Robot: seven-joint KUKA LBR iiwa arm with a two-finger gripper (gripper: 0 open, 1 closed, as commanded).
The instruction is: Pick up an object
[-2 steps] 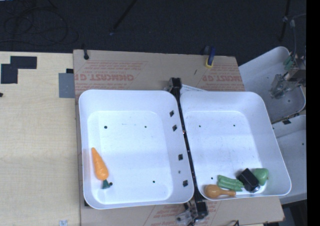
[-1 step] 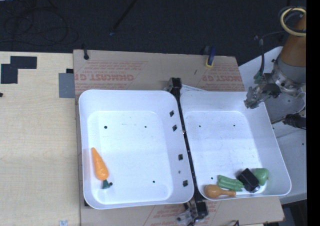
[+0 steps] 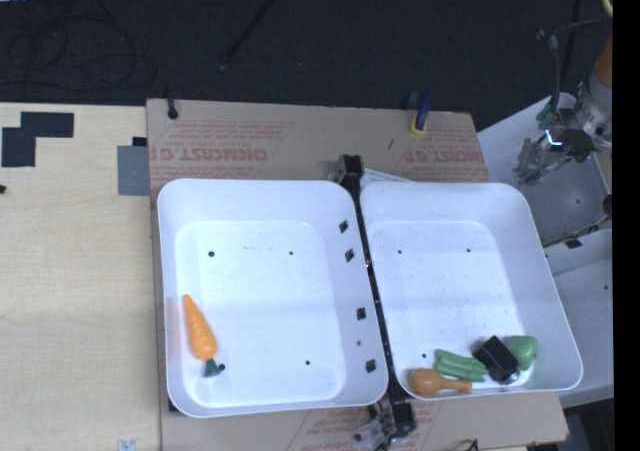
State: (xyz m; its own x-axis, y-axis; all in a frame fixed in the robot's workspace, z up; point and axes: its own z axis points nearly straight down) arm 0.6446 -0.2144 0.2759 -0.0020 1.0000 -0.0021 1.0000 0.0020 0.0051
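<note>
Camera view from above gives you two shallow white plastic bins side by side, the left bin (image 3: 255,201) and the right bin (image 3: 450,204), touching along a dark centre seam. Both rest on a brown cardboard sheet with red printed lettering (image 3: 215,149), which lies on a pale wooden bench top (image 3: 70,289).

You will find the small orange toy carrot with a green stub end (image 3: 199,330) in the left bin, lying close to the left wall near the front corner, its green end pointing toward the front.

In the right bin, four pieces crowd the front right corner. A tan, pear-shaped toy gourd (image 3: 437,382) lies against the front wall. Just behind it sits a long green pod-like toy (image 3: 459,365). A small black block (image 3: 496,358) touches the pod's right end, and a rounded light green piece (image 3: 522,347) sits just beside the block, nearest the right wall.

A small blue and yellow clamp (image 3: 421,115) stands on the far edge of the cardboard.

You see the grey arm's two-finger gripper (image 3: 548,145) at the upper right, beyond the right bin's far corner and well apart from every toy. It is small and cluttered there, so you cannot tell whether it is parted or closed, and nothing is seen held in it.
</note>
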